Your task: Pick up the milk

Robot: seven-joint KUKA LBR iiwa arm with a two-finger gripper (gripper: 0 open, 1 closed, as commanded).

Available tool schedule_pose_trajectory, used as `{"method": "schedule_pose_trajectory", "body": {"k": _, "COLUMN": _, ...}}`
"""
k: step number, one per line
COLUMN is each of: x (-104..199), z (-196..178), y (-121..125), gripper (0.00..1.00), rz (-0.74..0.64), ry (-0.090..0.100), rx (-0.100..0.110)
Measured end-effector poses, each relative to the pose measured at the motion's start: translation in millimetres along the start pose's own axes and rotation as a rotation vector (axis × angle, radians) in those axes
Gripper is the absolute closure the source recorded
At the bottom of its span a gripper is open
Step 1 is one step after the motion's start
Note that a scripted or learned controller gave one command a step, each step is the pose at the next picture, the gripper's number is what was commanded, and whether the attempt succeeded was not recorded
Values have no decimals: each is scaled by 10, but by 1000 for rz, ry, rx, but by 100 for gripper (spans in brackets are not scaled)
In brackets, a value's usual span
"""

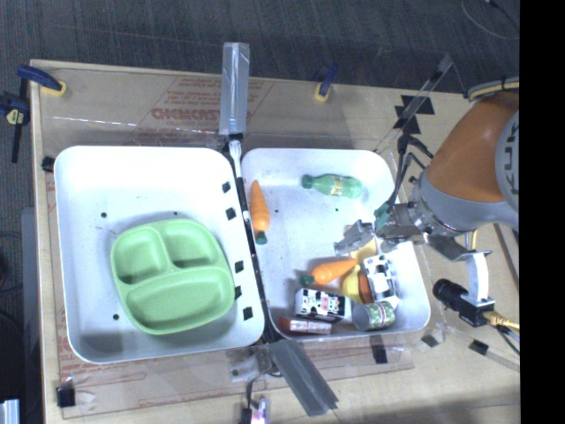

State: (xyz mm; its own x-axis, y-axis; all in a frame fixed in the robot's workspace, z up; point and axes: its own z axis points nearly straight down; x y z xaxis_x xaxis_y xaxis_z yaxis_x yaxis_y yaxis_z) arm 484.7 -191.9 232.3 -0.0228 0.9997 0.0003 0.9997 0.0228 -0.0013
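— Where's the milk (pixel 320 304)?
— Lying flat by the right bin's (pixel 281 168) near edge, wedged among a carrot (pixel 335 271) and a can (pixel 381 314).
— And the gripper (pixel 364 234)?
— Low over that clutter, presumably lining up. I cannot tell how its fingers stand.

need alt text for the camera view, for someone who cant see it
The claw hovers over a cluster of toy groceries in the right bin, above the black-and-white milk carton. A carrot and green bottle lie farther back; the left bin holds a green divided plate.
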Motion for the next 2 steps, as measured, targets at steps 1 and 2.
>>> {"method": "schedule_pose_trajectory", "body": {"k": 1, "x": -179, "z": 60, "y": -85, "gripper": 0, "rz": -37, "ry": 2, "rx": 2}}
{"method": "schedule_pose_trajectory", "body": {"k": 2, "x": -169, "z": 196, "y": -80, "gripper": 0, "rz": -74, "ry": 2, "rx": 2}}
